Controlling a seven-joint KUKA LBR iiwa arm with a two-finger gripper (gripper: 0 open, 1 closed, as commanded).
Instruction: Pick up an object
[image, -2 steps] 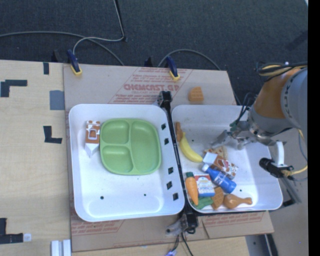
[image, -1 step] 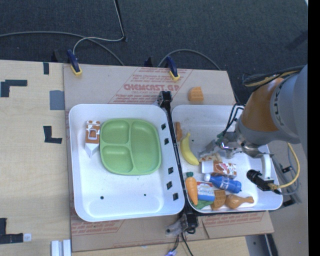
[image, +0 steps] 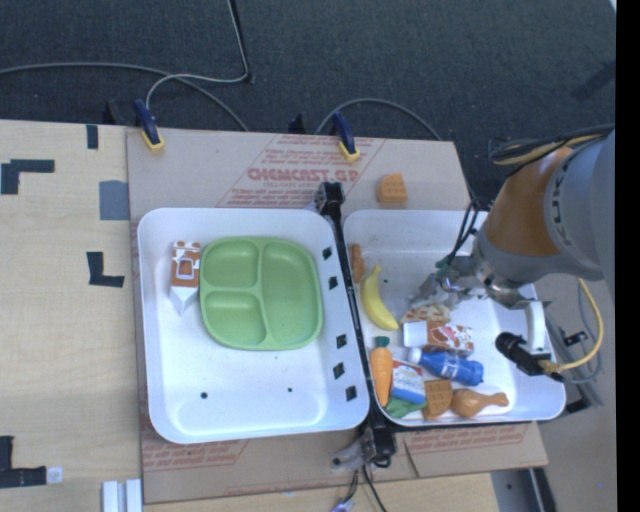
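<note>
The right bin (image: 440, 232) holds a yellow banana (image: 378, 300), a carrot (image: 381, 372), a blue bottle (image: 452, 366), a brown drumstick (image: 478, 402), a red-and-white packet (image: 442, 335) and a small orange piece (image: 357, 262) by its left wall. My gripper (image: 438, 287) hangs low over the bin's middle, right of the banana and just above the packet. The grey wrist and orange band (image: 520, 215) lie behind it at the right. Nothing shows as held.
The left bin (image: 240, 400) carries a green divided plate (image: 262, 292) and a small carton (image: 184, 275) at its left. An orange block (image: 392, 188) sits on the cardboard behind the right bin. Clamps and cables run along the back edge.
</note>
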